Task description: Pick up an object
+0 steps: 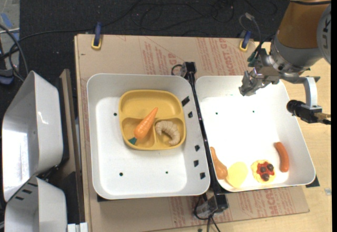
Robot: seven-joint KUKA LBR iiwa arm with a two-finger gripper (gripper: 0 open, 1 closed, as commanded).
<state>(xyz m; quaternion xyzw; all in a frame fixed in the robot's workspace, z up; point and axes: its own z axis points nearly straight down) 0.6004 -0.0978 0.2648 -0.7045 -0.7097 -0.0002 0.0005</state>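
Your claw (248, 89) hangs over the right bin's (253, 131) far edge; you can't tell its state. The sausage (283, 156), pizza slice (264, 170) and 2 other toys lie well below it against the near wall, which could block a clean pinch.

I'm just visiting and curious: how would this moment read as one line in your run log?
arm: over right bin far edge | gripper: holding nothing | carrot, shrimp: on yellow plate, left bin | sausage: right bin
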